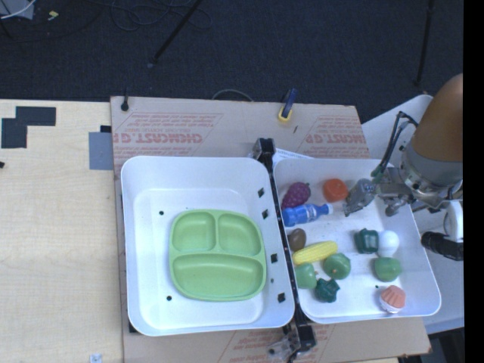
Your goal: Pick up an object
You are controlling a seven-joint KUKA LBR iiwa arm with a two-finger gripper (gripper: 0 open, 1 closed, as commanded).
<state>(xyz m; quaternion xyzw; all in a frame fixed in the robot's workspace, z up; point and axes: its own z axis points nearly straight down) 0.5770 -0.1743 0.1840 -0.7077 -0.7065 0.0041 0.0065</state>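
My gripper (376,201) hangs over the back of the right bin (431,293), its fingers spread apart and open with nothing between them. One grey finger (360,195) is just right of an orange tomato (335,189). Below the gripper lie a dark green toy (367,240) and a white ball (389,240). Further left are purple grapes (296,194), a blue bottle (305,215), a brown piece (297,239) and a yellow corn cob (314,252).
The right bin's front holds a green pepper (337,265), a green piece (305,276), broccoli (327,290), a green fruit (387,268) and a peach shell (392,299). A green divided plate (218,254) lies in the left bin (144,203).
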